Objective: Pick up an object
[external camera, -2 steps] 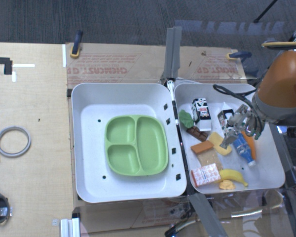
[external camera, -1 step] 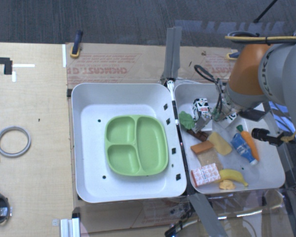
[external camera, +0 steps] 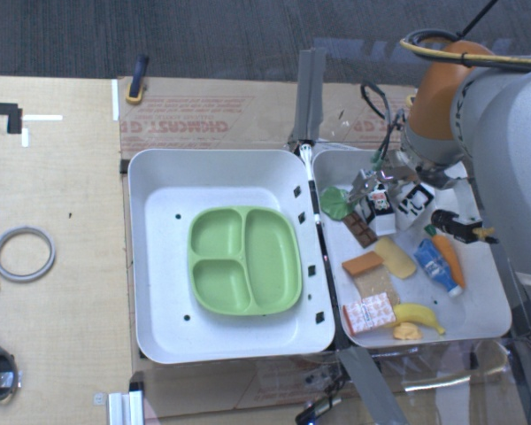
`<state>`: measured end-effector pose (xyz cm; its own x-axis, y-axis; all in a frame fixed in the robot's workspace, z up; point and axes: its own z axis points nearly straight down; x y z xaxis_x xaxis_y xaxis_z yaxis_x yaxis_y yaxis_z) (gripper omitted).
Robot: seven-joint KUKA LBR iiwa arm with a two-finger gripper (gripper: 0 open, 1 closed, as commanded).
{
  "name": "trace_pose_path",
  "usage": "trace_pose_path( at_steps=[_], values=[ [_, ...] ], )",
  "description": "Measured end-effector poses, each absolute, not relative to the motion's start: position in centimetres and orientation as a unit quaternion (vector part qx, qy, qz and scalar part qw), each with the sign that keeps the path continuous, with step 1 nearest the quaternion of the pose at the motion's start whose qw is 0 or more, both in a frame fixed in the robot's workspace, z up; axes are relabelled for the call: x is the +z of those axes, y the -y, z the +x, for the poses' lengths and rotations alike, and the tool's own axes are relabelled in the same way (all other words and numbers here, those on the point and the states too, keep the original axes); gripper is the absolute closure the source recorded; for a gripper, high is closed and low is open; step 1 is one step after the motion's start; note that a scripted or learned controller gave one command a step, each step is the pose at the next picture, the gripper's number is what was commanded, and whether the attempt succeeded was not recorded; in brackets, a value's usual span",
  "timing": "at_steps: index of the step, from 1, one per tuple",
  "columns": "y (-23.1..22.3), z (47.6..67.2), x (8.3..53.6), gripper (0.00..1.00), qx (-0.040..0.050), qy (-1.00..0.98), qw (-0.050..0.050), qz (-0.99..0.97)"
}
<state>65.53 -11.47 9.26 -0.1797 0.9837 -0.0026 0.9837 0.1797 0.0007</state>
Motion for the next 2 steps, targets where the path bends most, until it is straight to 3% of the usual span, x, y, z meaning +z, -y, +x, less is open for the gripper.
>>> trace_pose_path(
  at_steps=[1, 2],
  values=[
    [11.4, 65.6, 10.2, 1.0, -0.0014, -0.769, 0.002, 0.639],
    [5.9, 65.9, 19.1, 1.0, -0.0015, -0.684, 0.0, 0.73]
  ],
)
